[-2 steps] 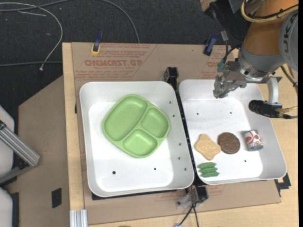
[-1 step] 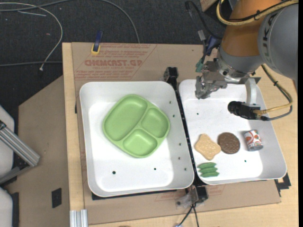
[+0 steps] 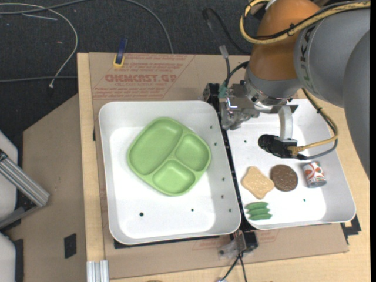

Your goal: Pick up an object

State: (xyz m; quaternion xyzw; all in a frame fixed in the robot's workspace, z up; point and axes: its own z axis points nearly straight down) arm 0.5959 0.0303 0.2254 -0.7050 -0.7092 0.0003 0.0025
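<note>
Left bin [image 3: 109, 157]: green divided plate [image 3: 169, 155]. Right bin [image 3: 332, 201]: tan cracker [image 3: 257, 182], brown cookie [image 3: 284, 177], pea pod [image 3: 258, 210], small can [image 3: 314, 173], near half. Gripper [image 3: 235, 115] at far-left corner, grip state indiscernible. Cardboard [image 3: 147, 75] beneath; dark floor [image 3: 41, 57].

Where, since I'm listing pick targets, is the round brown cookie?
In the camera view, the brown cookie lies in the right bin, between the tan cracker on the view's left and the small red-and-white can on its right.

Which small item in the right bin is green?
The pea pod, frontmost of all; the cracker is tan, the cookie brown, the can red-and-white.
</note>
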